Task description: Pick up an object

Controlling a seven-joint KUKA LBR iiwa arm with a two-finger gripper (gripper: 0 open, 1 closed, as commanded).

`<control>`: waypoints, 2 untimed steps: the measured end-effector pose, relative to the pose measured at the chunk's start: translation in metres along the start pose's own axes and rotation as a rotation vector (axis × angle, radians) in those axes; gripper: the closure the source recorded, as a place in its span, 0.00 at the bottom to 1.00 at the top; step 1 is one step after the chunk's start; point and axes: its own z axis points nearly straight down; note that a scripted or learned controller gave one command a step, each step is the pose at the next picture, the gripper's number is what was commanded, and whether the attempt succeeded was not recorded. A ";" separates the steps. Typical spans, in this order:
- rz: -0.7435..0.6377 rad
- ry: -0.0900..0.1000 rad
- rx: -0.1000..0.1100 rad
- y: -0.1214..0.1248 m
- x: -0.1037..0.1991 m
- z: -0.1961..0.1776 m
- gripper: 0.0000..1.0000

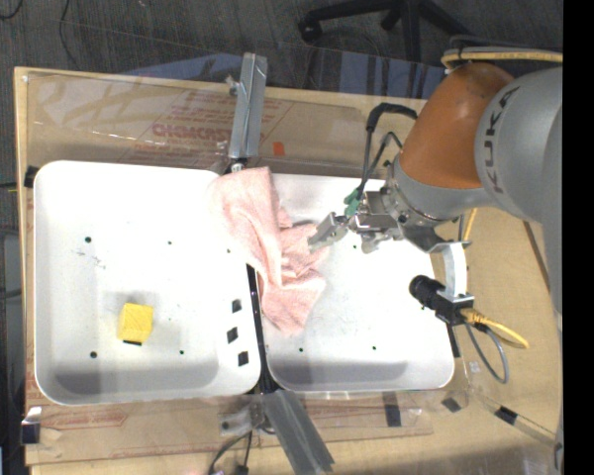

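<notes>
A crumpled pink cloth (269,234) lies over the divider between the two bins, most of it in the right bin (396,359). It runs from the bin's back left corner down toward the middle. My gripper (326,230) reaches in from the right and sits low over the right bin, its tip right at the cloth's right edge, where a fold bunches up. A small yellow block (136,322) rests on the floor of the left bin (69,216), far from the gripper.
A grey metal bar (246,107) stands behind the bins at the divider. A black handle with an orange-yellow cable (445,300) hangs off the arm over the right bin's right rim. Small black squares (236,332) mark the divider wall.
</notes>
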 end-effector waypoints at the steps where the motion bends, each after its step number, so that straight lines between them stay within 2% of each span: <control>1: -0.199 0.000 0.000 0.027 -0.008 0.121 0.00; 2: -0.203 -0.001 0.000 0.027 -0.009 0.110 1.00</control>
